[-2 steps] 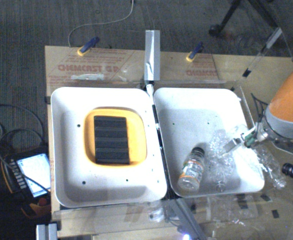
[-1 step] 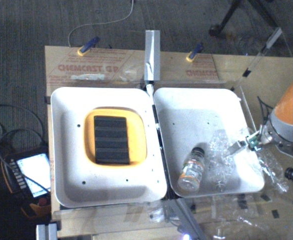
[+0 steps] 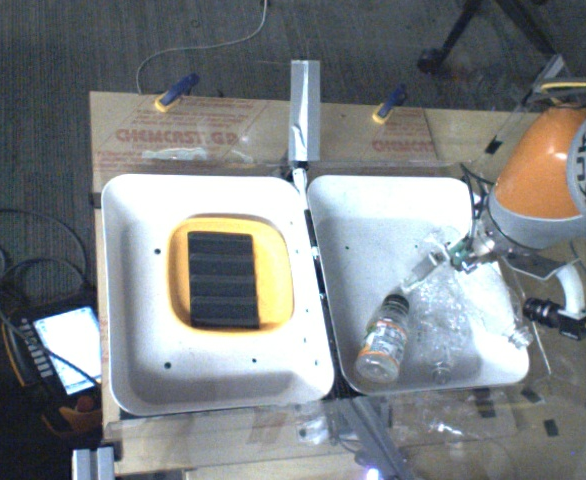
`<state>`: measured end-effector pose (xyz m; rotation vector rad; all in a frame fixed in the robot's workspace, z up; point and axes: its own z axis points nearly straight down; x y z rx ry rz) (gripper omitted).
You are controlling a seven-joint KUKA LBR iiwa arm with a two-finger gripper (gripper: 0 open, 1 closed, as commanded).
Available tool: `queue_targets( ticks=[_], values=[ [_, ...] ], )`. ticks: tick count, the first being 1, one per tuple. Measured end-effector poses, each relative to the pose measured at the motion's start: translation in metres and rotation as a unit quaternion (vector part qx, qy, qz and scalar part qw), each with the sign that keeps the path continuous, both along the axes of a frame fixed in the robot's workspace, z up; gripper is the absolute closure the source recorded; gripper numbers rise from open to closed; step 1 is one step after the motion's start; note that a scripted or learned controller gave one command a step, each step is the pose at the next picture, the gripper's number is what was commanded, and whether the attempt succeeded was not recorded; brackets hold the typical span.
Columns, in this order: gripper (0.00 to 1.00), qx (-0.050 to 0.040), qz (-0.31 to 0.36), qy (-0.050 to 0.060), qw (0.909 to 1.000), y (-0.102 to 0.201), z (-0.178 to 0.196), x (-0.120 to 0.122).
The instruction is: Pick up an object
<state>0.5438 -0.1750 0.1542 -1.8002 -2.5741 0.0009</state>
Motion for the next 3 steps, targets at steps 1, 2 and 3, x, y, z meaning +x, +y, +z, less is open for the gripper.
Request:
queue_targets(
  ticks=[1, 2, 3],
  values=[
    [0.0, -0.0061, 0.042, -0.017, 0.999, -0.007, -0.042, 0.01],
    [0.0, -0.0125, 0.065, -0.033, 0.9973, -0.005, -0.046, -0.021],
    [0.0, 0.0017, -0.06, -0.011, 0.9982, -0.029, -0.035, 0.02]
  ],
)
